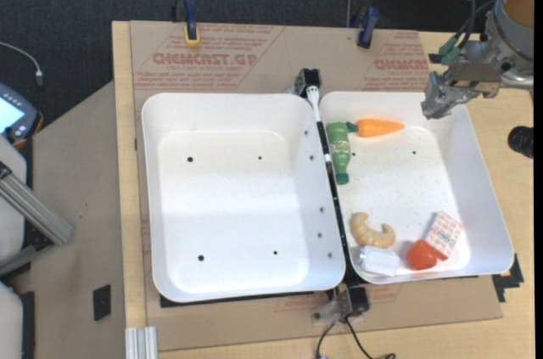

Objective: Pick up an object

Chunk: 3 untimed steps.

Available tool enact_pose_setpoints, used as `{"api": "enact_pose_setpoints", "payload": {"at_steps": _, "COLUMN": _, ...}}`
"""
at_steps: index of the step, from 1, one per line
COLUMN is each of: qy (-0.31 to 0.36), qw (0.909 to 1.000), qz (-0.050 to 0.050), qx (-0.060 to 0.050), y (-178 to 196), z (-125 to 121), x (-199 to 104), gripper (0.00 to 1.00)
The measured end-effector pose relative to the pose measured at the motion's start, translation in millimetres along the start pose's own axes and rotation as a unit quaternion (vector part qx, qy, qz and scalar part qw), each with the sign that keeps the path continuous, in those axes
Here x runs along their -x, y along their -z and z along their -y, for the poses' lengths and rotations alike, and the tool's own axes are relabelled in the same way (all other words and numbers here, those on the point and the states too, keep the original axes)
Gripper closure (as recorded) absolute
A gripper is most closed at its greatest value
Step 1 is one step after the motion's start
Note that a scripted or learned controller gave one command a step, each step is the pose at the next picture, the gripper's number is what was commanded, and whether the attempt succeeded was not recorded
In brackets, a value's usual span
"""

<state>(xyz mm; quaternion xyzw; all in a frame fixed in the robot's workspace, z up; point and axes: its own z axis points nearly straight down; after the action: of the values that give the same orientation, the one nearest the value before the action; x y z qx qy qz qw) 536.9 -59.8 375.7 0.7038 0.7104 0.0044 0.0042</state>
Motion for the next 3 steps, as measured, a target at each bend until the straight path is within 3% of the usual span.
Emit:
{"api": "enact_pose_setpoints", "payload": {"at_steps": 1, "qy": -0.001, "qw": 1.0000, "qz": -0.001, "qx": -0.007, "y": 6, "z": 59, "x": -59, "gripper": 1.00}}
{"api": "enact_pose_setpoints", "payload": {"at_steps": 2, "qy": -0.001, "qw": 0.9999, "qz": 0.000, "qx": -0.010, "y": -73, "z": 58, "x": -136, "gripper": 1.00}}
{"api": "enact_pose_setpoints", "payload": {"at_steps": 3, "qy": -0.001, "qw": 1.0000, "qz": -0.003, "qx": 0.005, "y": 90, "z": 54, "x": -176, "gripper": 1.00}}
